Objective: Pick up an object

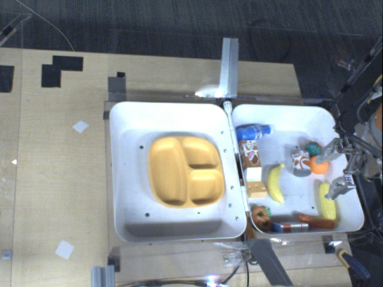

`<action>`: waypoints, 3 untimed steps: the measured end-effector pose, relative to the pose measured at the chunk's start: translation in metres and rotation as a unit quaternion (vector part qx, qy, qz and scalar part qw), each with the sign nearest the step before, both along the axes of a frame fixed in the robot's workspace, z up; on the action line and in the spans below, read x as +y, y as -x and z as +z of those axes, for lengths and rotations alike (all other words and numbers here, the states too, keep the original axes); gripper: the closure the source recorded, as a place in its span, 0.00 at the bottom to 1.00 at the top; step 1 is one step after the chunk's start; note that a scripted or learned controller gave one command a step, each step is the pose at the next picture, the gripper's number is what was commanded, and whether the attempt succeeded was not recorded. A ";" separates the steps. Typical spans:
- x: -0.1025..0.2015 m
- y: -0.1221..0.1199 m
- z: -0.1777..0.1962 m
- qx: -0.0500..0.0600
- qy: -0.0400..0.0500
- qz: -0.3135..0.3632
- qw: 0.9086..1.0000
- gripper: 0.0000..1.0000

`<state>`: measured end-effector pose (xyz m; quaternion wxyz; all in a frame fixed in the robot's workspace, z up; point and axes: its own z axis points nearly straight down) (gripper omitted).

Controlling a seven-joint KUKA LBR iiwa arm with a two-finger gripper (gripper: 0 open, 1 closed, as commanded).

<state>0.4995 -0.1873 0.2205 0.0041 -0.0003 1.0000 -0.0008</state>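
Objects of several kinds lie scattered in the right shallow white bin: a blue plastic bottle near its upper left corner, a brown-and-white carton below the bottle along the left wall, and a pale tan wooden block below the carton. A yellow banana lies just beside the block, near the middle of the bin. To the banana's right sits a small white-and-red can, with a teal-and-orange round toy touching it. A yellow corn cob lies toward the bin's lower right, and a red marker-like stick and a brown ring-shaped piece rest along the bottom wall. The gripper reaches in from the right edge of this bin, its two metal fingers spread apart, one by the orange toy and one just above the corn; nothing sits between them. The left shallow white bin carries a yellow compartmented plastic tray at its middle. Both bins rest on the light wooden tabletop.
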 end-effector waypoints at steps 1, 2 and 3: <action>0.054 -0.014 -0.070 0.002 -0.002 -0.079 0.997 0.00; 0.053 0.007 -0.129 -0.005 0.001 -0.003 1.000 0.00; 0.009 -0.069 -0.118 -0.002 0.001 0.079 0.997 0.00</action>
